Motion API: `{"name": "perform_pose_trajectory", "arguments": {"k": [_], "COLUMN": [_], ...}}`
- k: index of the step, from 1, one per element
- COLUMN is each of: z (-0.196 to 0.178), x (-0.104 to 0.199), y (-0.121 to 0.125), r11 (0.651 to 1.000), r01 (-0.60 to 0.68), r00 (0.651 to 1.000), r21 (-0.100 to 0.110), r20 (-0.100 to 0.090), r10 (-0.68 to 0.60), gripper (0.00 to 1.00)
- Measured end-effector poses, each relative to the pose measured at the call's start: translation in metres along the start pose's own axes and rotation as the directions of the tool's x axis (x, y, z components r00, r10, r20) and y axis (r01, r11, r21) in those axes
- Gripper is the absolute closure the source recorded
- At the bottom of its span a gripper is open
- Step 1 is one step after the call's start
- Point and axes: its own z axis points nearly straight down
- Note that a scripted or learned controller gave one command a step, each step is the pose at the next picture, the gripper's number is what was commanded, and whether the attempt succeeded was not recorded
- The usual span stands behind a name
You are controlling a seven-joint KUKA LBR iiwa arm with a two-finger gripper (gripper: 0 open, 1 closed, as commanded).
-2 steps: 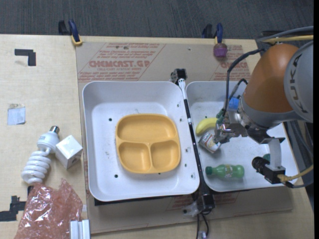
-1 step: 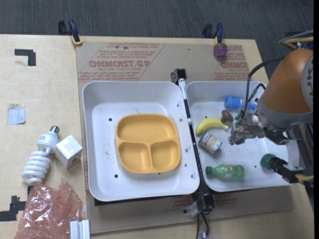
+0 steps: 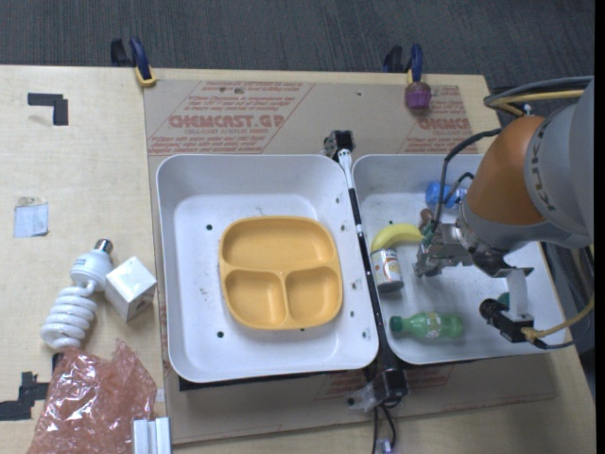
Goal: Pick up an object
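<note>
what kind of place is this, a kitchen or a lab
Likely a robot lab: two white bins clamped to a bench, a grey-and-orange arm reaching in, and test props like a banana and bottle.

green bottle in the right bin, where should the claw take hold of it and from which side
The green bottle lies on its side in the right bin, cap toward the left, body running left to right. Probably best gripped across the middle of the body, coming straight down from above with the fingers closing across its narrow width; the round body gives parallel sides there.
</note>
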Motion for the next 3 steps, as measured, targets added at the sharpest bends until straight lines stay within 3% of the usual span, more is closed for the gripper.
{"name": "perform_pose_trajectory", "arguments": {"k": [1, 2, 3], "z": [0.0, -0.001, 0.0], "x": [0.007, 0.009, 0.01], "y": [-0.065, -0.034, -0.06], "r11": [1.0, 1.0, 1.0], "r01": [-0.001, 0.001, 0.0], "r00": [1.0, 1.0, 1.0], "r21": [0.0, -0.001, 0.0], "r20": [0.0, 0.0, -0.001], "r10": [0.001, -0.001, 0.0], "gripper": [0.0, 0.0, 0.0]}}
